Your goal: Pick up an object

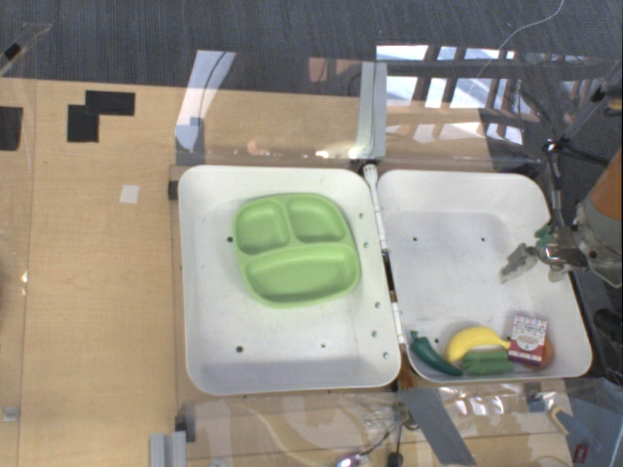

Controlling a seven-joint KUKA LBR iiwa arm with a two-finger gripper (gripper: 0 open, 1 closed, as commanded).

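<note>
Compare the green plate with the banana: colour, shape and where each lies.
The plate is light green; the banana is yellow. The plate is broad, flat and split into three compartments, while the banana is small and curved. The plate lies alone in the middle of the left bin; the banana is crowded among other items in the right bin's near corner. Both rest in shallow white bins, apart from the gripper.

bins [195,261]: 2 | green plate [295,248]: 1 | banana [476,341]: 1 | carton [528,339]: 1

Bright even light, window glare on clear panels [458,76], soft shadows, sharp focus
</note>
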